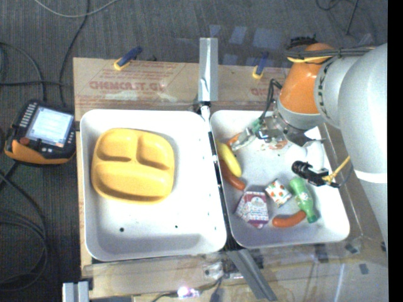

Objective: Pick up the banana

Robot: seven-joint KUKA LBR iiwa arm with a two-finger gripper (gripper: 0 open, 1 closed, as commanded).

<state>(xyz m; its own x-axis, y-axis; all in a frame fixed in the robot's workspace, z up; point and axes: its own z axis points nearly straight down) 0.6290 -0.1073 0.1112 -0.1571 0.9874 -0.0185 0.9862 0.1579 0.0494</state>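
Nearest the camera, along the front wall of the right-hand shallow white plastic bin (pixel 327 231), lie a short orange-red plastic sausage (pixel 289 219), a dark red printed foil pouch (pixel 253 207), a small white printed carton (pixel 278 192) and a green plastic bottle (pixel 303 198). I take that bin as the landmark.

The yellow curved plastic banana (pixel 230 160) lies against the bin's left wall, about midway along it, with a second red sausage (pixel 234 180) touching its near end. The two-finger gripper (pixel 269 131) hangs over the bin's far part, to the right of the banana and apart from it; whether the pincer stands wide or narrow I cannot tell, since the wrist hides it. Nothing is seen held.

Risks, as I judge them: the banana sits hard by the wall, so 1 finger may strike the rim or wall on descent. The touching sausage may be caught instead, or with it. A smooth curved skin may slip out of a closing pinch.

Count: 1 banana, 2 sausages, 1 pouch, 1 carton, 1 bottle, all in the landmark bin. Left of it stands the other white bin (pixel 113 238) with 1 yellow moulded compartment tray (pixel 133 164).
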